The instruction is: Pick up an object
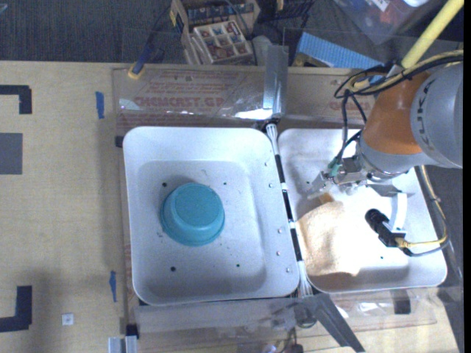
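A blue bowl (193, 213) sits upside down in the middle of the left bin (147, 153). A tan, sponge-like block (327, 240) lies in the front left part of the right bin (412, 274). My gripper (329, 184) hangs low over the right bin, just above the far edge of the tan block. The wrist body hides its fingertips.
A black cable part (380, 225) dangles from the arm over the right bin, with yellow and black cables (419, 245) trailing to the right. The divider (283, 190) between the bins lies just left of the gripper. Boxes and clutter (221, 31) stand behind the bench.
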Available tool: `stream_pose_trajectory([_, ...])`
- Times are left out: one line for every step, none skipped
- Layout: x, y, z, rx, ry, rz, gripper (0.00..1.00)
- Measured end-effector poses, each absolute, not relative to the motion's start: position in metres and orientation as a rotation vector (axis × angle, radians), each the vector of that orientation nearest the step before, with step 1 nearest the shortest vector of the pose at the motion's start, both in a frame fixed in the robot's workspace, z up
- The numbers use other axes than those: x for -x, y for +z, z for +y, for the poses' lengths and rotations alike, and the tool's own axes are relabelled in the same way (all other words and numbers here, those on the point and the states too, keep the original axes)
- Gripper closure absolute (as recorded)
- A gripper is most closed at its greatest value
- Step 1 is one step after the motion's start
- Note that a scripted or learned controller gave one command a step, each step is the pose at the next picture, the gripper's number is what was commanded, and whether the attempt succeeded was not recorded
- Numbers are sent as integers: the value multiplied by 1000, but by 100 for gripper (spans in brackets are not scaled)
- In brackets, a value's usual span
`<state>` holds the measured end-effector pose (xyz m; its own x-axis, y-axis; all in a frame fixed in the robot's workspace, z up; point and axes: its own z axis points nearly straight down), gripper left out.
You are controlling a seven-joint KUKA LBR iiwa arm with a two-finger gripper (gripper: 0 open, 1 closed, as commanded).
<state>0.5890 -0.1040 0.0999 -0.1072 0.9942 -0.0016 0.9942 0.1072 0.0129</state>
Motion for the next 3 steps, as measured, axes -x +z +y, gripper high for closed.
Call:
stream_pose_trajectory([-589,110,-107,-2097,16,2321,100])
stream_pose_trajectory([-589,110,-107,-2096,16,2322,0])
stream_pose_trajectory([-589,88,-97,-1943,4,2464,0])
